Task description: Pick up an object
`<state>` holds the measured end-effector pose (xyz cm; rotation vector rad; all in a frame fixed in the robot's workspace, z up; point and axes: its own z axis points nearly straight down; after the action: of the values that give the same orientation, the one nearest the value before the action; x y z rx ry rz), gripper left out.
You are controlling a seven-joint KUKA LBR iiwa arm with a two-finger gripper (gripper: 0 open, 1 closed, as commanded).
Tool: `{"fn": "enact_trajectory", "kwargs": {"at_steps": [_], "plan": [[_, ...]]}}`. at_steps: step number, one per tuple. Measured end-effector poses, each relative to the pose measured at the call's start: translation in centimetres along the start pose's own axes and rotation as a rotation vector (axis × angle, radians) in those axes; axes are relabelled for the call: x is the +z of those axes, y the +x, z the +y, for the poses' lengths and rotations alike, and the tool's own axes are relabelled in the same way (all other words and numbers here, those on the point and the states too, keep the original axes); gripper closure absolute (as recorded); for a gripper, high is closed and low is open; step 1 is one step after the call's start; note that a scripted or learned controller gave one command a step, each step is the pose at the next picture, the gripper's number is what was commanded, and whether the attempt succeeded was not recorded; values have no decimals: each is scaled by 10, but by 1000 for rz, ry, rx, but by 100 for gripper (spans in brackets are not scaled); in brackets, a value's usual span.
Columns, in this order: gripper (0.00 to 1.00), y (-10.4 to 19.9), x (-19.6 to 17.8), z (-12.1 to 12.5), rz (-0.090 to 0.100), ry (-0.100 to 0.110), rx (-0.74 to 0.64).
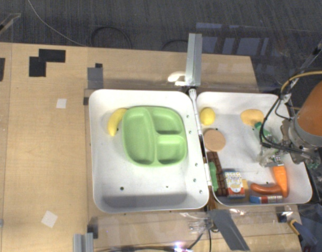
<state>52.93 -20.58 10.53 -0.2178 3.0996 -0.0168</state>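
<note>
Orange carrot (280, 178): lay in the right bin (308, 193) near its front right corner, just below the hand; the likeliest thing to be picked, in my judgement
Front row: a red sausage-shaped toy (263, 188), a small printed carton (234, 184) and a dark chocolate bar (215, 172) lay along the right bin's near wall, close together
Hand (272, 155): hung low over the right side of the right bin, amid cables; whether it was released or clenched I could not tell; nothing was seen held in it
Arm (314, 114): came in from the right, its orange band above the wrist
Middle: a tan round disc (214, 139) lay near the divider
Far side: a yellow lemon (207, 116) and a pale yellow piece (251, 116) lay toward the right bin's far wall
Left bin (103, 193): held a green divided tray (153, 135) with a banana (115, 121) touching its left edge
Worktop (40, 156): pale wood, bearing both bins
Progress: the hand was at the objects, yet every object rested on a bin floor; the grasp and the lift were both left to do
</note>
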Motion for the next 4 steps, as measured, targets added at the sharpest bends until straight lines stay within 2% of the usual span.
{"fn": "enact_trajectory", "kwargs": {"at_steps": [1, 2, 3, 4], "plan": [[100, -113, -93, -15, 16, -11, -258], [0, -112, -91, -15, 19, -13, -256], [0, -55, 10, -7, 18, -14, -492], [0, 4, 14, 14, 14, -11, -458]]}}
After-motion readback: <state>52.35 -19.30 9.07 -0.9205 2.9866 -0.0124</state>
